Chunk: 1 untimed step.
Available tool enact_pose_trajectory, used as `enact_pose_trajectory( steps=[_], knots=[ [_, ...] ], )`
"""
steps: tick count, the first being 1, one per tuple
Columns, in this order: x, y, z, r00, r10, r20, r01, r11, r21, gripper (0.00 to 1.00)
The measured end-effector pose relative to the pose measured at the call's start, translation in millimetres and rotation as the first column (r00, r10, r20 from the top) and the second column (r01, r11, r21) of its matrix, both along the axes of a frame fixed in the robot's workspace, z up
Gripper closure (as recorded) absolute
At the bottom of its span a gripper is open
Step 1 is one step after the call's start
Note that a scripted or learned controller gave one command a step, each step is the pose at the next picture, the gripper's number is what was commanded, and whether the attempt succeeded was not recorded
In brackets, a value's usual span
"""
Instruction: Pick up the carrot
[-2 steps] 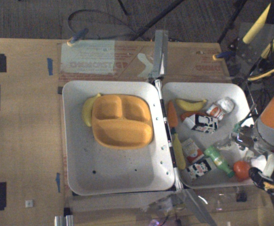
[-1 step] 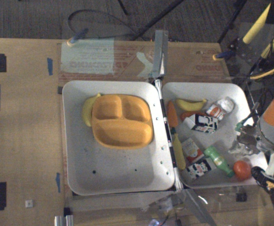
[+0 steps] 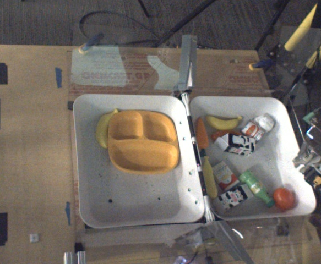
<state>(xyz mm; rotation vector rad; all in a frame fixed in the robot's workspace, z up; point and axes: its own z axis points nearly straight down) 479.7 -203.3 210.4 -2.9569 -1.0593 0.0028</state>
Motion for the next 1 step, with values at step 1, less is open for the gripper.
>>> enact_pose_trajectory(
  steps=[1],
  knots=[
    [30.9,54.8,29.6,0.974,0.225,0.001,-0.225,0.974,-0.001,1.00]
  ],
)
